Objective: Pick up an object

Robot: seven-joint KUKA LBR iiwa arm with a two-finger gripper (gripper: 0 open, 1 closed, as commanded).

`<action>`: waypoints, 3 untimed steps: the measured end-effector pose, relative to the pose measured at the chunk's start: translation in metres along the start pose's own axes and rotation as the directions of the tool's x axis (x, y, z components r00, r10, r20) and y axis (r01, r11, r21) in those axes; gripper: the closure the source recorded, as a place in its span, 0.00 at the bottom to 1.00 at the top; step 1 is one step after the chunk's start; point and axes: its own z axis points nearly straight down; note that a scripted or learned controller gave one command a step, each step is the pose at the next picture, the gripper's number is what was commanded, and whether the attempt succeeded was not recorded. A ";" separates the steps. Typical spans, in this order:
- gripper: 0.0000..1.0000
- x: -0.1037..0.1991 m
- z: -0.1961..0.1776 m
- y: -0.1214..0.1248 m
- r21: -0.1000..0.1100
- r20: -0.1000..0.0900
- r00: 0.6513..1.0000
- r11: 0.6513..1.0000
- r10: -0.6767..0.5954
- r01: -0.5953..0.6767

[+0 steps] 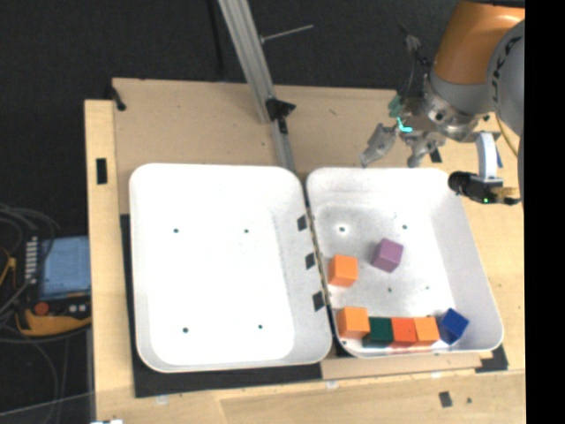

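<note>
My gripper (399, 148) hangs above the far rim of the right bin (468, 237), open, with nothing between its fingers. Below it in that bin lie a purple cube (387, 254) near the middle and an orange cube (342, 270) by the left wall. Along the near wall sits a row of blocks: an orange block (354, 321), a dark green block (380, 330), an orange-red block (404, 329), another orange block (426, 329) and a blue cube (453, 324).
The left bin (216, 263) lies beside the right one, joined by black clips (310, 261). A slanted metal rail (256, 69) runs from the top down to the bins' far junction. Cables and a blue box (64, 268) sit off the bench's left.
</note>
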 end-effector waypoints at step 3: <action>0.00 0.009 0.161 -0.005 0.003 0.001 1.000 1.000 0.001 -0.001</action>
